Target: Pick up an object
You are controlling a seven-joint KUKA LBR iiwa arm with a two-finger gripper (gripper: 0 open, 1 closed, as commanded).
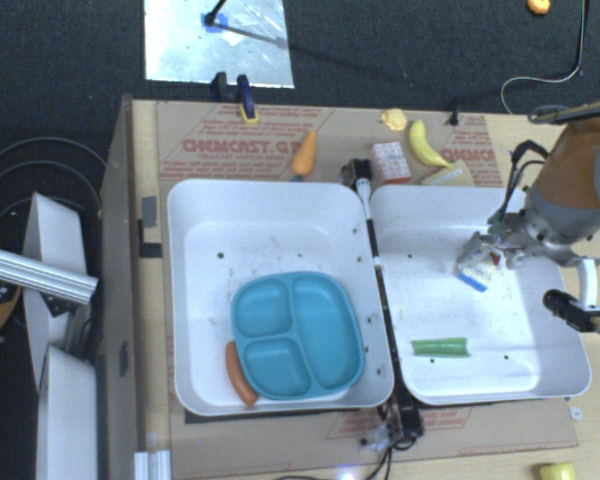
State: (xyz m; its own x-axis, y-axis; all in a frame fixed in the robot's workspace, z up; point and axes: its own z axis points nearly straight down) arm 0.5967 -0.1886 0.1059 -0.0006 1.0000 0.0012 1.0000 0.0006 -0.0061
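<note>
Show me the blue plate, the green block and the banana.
Blue plate [298,336], camera view, on the divider between its compartments.
Green block [440,347], camera view, on the middle of its top face.
Banana [424,145], camera view, on the middle of its curve.

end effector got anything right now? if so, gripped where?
Cannot tell. The end effector sits over a white-and-blue item in the right bin, but the view doesn't show the item between its fingers.

Red lettering is reading "CHEMCAST" on the brown cardboard sheet [242,140] lying on the tabletop behind the bins; the same red print is repeating at right, partly covered and unreadable.
</note>
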